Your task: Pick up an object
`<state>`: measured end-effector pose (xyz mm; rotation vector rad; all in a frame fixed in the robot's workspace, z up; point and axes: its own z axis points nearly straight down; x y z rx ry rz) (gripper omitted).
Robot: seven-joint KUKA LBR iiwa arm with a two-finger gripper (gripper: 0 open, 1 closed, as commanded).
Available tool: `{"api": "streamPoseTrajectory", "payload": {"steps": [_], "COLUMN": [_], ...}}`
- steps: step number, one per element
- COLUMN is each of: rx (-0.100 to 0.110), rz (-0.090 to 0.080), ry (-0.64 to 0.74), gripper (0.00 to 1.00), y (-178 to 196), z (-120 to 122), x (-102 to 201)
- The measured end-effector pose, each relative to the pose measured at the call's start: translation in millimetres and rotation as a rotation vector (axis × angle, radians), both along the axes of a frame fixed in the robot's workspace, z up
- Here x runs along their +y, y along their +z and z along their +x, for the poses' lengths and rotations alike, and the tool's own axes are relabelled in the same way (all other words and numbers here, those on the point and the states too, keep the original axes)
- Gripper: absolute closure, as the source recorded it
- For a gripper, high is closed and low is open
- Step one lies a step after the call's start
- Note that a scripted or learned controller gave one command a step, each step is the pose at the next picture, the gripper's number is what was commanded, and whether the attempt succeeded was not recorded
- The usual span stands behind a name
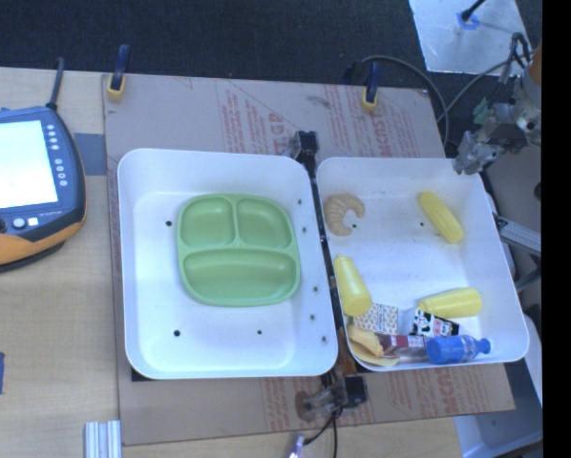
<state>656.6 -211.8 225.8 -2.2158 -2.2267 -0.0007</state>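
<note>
The right bin [500, 256] holds a tan croissant [344, 212] at its far left and a yellow corn cob [441, 217] at its far right. Nearer lie a yellow oblong piece [352, 285], a second yellow piece [451, 302], a black-and-white carton [431, 324] and a blue bottle [457, 349] over a yellow item [370, 348]. A green divided plate [238, 249] rests in the left bin [142, 332]. My gripper [476, 146] hangs just beyond the right bin's far right corner, above its rim and apart from every object.
A teach pendant with a white screen [18, 184] lies on the bench at the left. Clamps [116, 82] [370, 93] pin the cardboard at the back. A black cable [410, 70] arcs behind the right bin. A clip [306, 145] sits between the bins.
</note>
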Motion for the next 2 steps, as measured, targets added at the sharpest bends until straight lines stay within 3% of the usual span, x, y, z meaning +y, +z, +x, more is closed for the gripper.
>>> {"api": "streamPoseTrajectory", "payload": {"steps": [2], "rx": [0.005], "rz": [0.0], "ry": [0.002], "gripper": [1.0], "y": [-19.7], "z": [-0.4], "x": [0.6]}}
